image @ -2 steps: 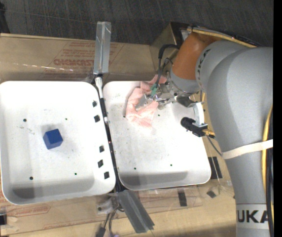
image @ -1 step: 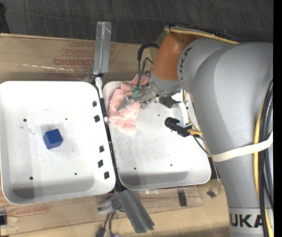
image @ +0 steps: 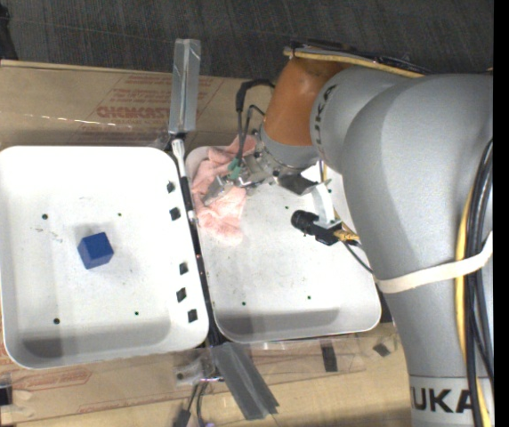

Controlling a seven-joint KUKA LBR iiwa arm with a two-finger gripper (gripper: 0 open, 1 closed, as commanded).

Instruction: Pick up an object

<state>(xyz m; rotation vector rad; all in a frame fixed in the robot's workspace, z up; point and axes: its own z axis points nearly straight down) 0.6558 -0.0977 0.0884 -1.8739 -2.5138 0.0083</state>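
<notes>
Cloth (image: 219,205) — pink, crumpled — lies at 10 o'clock in the right bin (image: 277,323), against the dividing wall. I see the gripper (image: 239,174) down on its upper edge; grip state I cannot tell. Risk: limp fabric slips free or snags the wall. Blue cube (image: 95,249) sits in the left bin (image: 23,345).

White letters "UKA", cut off at the frame edge, on the arm's base (image: 441,398); faint reddish print on the cardboard sheet (image: 85,105) behind the bins, too blurred to read.
</notes>
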